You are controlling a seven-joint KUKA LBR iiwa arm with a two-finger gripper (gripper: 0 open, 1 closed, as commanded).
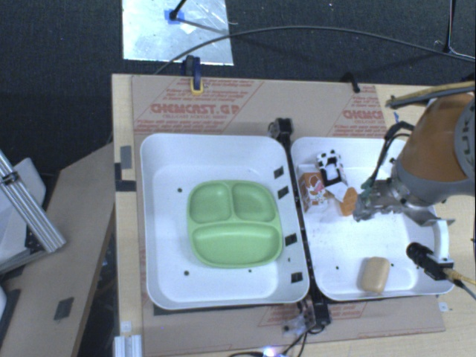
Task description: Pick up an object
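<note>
Table [245,99] first: you have a tan board on it carrying two shallow white bins side by side, which keeps the loose things corralled where the arm can reach them. The left bin [167,162] holds a green divided plate [234,223], lying flat near its middle. The right bin [335,285] holds the smaller pieces you could pick.

The arm [442,151] leans in over the right bin from the right, its orange band above the grey wrist, angled down so that the end effector [366,203] sits low near the bin floor. You cannot tell from here whether it is apart or together; nothing is visibly caught in it.

Just beside it lies a small orange piece [348,201], probably the thing being gone for, since it is the nearest. Next to that is a clear wrapped packet [312,190], and above it a little black-and-white toy [328,165]. A tan block [374,274] rests well apart, near the front wall.

No object looks lifted yet, so judge the pick as unfinished.
</note>
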